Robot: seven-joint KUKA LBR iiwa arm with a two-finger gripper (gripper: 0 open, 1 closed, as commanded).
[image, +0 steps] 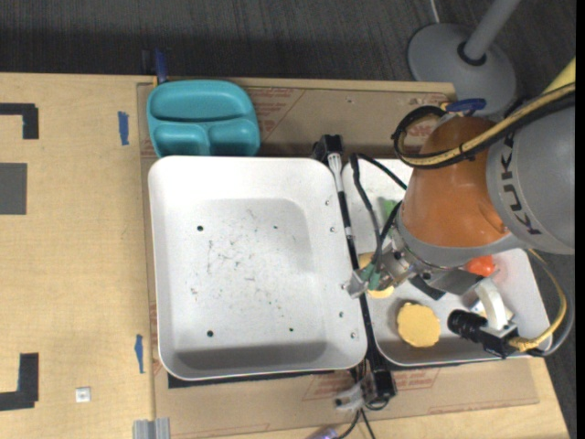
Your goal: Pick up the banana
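1. The grey arm with the orange band (452, 186) leans over the right shallow white bin (535, 273). The gripper (381, 277) sits low at its left edge; grip state cannot be told.
2. The yellow banana (378, 292) is mostly hidden beneath the gripper; its axis is unclear.
3. A round yellow disc (418, 325) lies just beside it.

Left white bin (247, 254), floor scuffed, on a tan surface (73, 245). Just behind it: teal divided tray (203, 117). Beside it on the right: second white bin (528, 283) holding a round yellow biscuit (418, 324) and a small orange object (482, 266).
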